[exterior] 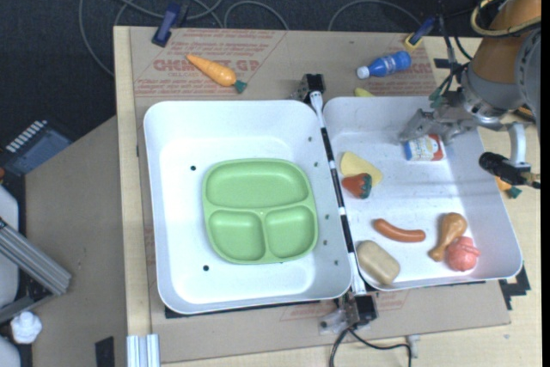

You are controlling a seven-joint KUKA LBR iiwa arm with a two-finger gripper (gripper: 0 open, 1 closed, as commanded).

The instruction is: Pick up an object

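Note:
My gripper (432,130) reaches in from the right over the back of the right bin (490,204). It is open, its grey fingers (412,131) spread just above a small white carton with red and blue print (424,150). The carton lies on the bin floor, and nothing sits between the fingers. Other items in this bin are a yellow cheese wedge (353,162), a red strawberry (358,186), a sausage (399,230), a chicken drumstick (449,233), a pink ball (463,255) and a tan bread roll (377,262).
The left bin (172,185) holds a green divided plate (259,210). Behind the bins, on the bench, lie a toy carrot (215,70) and a blue bottle (386,64). A black divider clip (313,87) sits between the two bins at the back.

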